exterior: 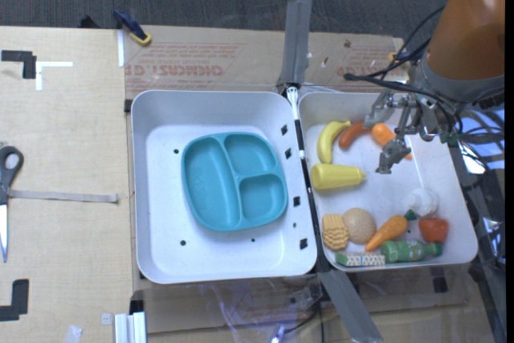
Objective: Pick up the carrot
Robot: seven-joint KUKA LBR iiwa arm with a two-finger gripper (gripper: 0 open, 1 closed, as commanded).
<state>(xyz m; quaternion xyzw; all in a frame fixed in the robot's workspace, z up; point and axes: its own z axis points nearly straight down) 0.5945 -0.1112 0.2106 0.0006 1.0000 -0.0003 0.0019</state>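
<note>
The carrot (387, 230) is orange with a green top and lies slantwise near the front of the right bin (454, 197), between a tan roll (359, 222) and a red tomato (433, 230). My gripper (390, 150) hangs over the back half of that bin, well behind the carrot and apart from it. It sits close to a small orange piece (382, 133). Nothing is visibly held.
The right bin also holds a banana (327, 140), a red-orange pepper (352, 134), a yellow wedge (336, 176), a waffle-like piece (335, 231), a white lump (422, 201) and a green cucumber (400, 253). A blue divided plate (235, 179) lies in the left bin (152, 197). Scissors (6, 173) lie at the far left.
</note>
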